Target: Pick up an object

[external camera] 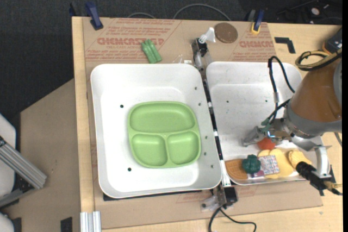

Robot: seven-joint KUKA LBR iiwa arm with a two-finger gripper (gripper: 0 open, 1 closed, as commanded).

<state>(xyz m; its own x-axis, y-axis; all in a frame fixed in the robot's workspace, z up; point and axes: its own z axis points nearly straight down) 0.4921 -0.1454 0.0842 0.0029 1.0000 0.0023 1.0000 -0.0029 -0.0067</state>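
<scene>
In the right bin (239,89) a cluster of small objects lies along the near edge. It includes a dark green piece (250,164), a red-orange piece (266,144), a pale yellow block (274,163), a yellow rounded piece (297,157) and a tan dish (235,170). My gripper (259,136) is low in this bin, right over the red-orange piece and touching or nearly touching it. The arm's orange band (321,98) rises behind it. Nothing is visibly lifted.
The left bin (109,89) holds a green divided plate (163,133). On the cardboard behind the bins lie a green clip (151,51) and a brown disc (226,33). A black cable (273,81) loops over the right bin. Blue clamps (95,16) grip the bench's far edge.
</scene>
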